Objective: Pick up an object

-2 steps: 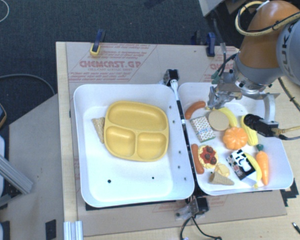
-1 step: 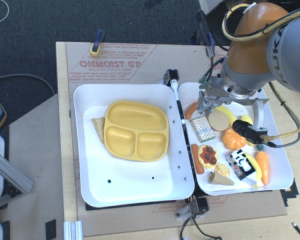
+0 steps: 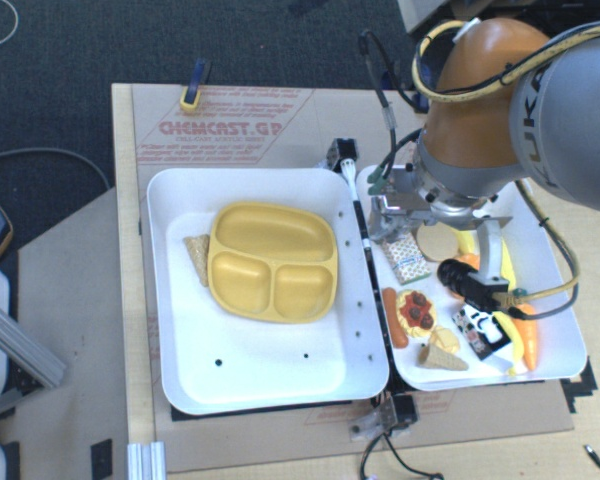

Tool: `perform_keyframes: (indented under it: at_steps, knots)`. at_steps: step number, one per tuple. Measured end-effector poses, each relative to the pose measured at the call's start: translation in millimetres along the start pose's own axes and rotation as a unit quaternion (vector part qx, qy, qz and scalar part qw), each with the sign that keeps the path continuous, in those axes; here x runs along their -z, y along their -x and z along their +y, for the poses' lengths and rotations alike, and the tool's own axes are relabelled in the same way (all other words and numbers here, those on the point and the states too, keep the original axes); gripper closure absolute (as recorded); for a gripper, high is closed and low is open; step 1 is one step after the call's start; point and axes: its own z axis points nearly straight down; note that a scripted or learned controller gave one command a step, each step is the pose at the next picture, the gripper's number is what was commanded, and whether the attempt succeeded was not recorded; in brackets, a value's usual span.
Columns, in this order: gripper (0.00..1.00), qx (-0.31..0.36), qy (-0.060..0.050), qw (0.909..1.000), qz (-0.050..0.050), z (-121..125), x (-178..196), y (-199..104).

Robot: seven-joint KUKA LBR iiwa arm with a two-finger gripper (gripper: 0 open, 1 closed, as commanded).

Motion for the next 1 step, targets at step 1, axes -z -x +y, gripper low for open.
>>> perform_keyframes:
  at_steps: [1]
  knots:
    - [1.00, 0.000, -0.001, 1.0000, 0.000, -38.4, -11.9, -39.2]
